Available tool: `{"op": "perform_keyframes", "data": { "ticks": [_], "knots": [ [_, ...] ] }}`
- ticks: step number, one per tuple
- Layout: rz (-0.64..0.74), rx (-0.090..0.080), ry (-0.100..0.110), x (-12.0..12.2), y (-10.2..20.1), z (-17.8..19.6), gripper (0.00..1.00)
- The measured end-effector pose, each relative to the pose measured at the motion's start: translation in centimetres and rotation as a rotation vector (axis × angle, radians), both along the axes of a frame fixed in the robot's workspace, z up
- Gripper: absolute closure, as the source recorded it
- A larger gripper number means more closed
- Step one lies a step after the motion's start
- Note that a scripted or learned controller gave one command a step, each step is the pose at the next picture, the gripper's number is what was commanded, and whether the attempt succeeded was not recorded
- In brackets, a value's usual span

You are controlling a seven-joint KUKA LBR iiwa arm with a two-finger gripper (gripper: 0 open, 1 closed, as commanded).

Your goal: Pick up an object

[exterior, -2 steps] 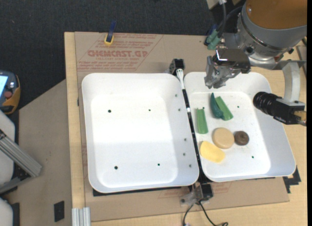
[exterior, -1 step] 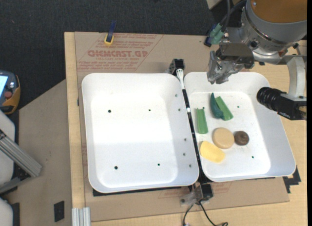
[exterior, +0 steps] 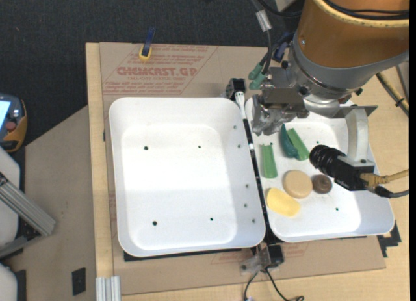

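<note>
My gripper (exterior: pixel 265 126) hangs low over the far left part of the right bin (exterior: pixel 364 225), near the wall shared with the left bin. Just in front of it lies a green stick (exterior: pixel 268 161), pointing front to back. A teal and green piece (exterior: pixel 294 143) lies right of the gripper tip, close to it. Further forward are a tan round disc (exterior: pixel 298 183), a small brown round object (exterior: pixel 322 184) and a yellow lump (exterior: pixel 283 203). Nothing shows between the gripper and these objects that tells a hold.
The left bin (exterior: pixel 130 130) sits beside the right one on a cardboard sheet (exterior: pixel 159 69). The large grey and orange arm (exterior: pixel 357 26) covers the far right of the right bin. A yellow and blue clip (exterior: pixel 147 47) lies at the cardboard's far edge.
</note>
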State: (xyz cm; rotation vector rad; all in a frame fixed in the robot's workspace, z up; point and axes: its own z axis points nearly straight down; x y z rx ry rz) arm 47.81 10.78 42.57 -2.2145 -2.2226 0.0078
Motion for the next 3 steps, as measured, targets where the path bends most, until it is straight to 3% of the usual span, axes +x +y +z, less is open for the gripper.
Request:
{"op": "perform_keyframes", "data": {
  "ticks": [1, 2, 3],
  "knots": [
    [0.003, 0.004, -0.012, 0.2, 5.3, 4.2, 1.00],
    [0.001, 0.005, -0.015, 0.1, 8.2, 10.5, 1.00],
    [-0.002, -0.003, 0.002, 2.5, 10.0, 3.7, 1.00]
  ]
}}
